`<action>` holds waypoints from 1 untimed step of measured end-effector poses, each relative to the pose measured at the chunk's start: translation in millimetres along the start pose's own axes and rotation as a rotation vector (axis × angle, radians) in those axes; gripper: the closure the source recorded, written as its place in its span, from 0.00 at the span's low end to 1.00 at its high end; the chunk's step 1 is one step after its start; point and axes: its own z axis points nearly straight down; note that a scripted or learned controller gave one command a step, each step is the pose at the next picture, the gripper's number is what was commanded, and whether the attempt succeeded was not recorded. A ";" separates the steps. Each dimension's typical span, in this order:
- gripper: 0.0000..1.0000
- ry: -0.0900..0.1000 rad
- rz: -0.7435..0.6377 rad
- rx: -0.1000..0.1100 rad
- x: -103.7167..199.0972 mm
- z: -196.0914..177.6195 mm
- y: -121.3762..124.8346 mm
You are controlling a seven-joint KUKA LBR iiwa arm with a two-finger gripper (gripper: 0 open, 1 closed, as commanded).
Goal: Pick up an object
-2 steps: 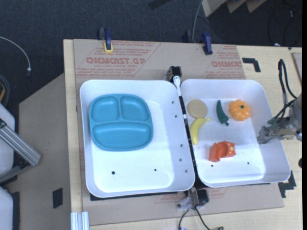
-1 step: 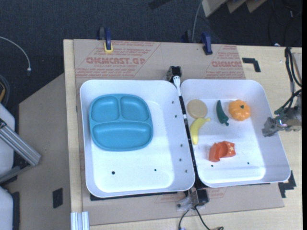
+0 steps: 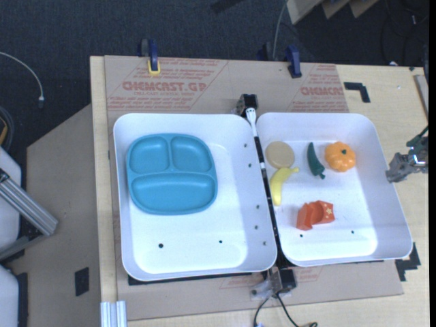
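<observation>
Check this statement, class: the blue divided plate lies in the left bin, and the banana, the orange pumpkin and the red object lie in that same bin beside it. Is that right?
Not quite. The camera view shows the blue divided plate alone in the left bin. The banana, orange pumpkin and red object lie in the right bin.

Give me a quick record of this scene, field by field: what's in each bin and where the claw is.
left bin: blue divided plate
right bin: tan round disc, banana, dark green vegetable, orange pumpkin, red object
claw: outside the right bin's right rim, above the bench, holding nothing visible
nearest item to claw: orange pumpkin
task status: no object picked up yet
</observation>
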 end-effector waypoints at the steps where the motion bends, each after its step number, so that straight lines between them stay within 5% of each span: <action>1: 1.00 0.005 -0.006 0.005 55.3 -4.9 10.1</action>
